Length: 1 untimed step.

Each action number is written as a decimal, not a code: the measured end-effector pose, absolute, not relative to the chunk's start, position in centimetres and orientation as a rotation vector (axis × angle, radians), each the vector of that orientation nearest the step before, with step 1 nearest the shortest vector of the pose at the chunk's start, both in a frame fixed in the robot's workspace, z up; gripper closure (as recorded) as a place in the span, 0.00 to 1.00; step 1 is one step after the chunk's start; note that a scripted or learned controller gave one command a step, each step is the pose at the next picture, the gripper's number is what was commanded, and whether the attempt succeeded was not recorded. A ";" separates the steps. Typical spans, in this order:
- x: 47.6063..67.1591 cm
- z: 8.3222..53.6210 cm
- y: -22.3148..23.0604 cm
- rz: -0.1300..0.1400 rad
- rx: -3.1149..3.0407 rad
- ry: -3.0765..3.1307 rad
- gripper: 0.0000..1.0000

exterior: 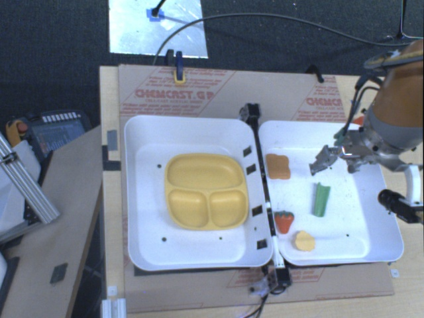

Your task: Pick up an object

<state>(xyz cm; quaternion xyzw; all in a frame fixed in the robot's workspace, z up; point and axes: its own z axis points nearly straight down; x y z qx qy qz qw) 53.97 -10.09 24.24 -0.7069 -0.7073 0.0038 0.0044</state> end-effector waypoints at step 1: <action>54.2 24.9 -10.1 -0.002 -2.220 -2.226 0.00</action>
